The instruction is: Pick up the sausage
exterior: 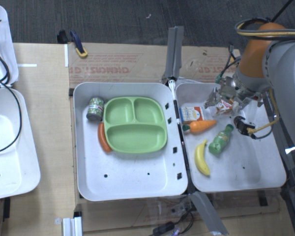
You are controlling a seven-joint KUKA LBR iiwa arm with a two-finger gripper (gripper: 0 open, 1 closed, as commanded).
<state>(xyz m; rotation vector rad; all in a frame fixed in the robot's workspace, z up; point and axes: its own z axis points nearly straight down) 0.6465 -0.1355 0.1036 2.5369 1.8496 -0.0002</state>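
Note:
The sausage is a reddish-orange link lying in the left bin, pressed against the left edge of the green divided plate. My gripper hangs low over the back of the right bin, far to the right of the sausage and across the divider between the bins. It sits just right of a small carton and above a carrot. The wrist and cables hide much of what lies under the gripper.
A small can stands just behind the sausage in the left bin. The right bin also holds a green bottle and a banana. A black cable loop hangs from the wrist.

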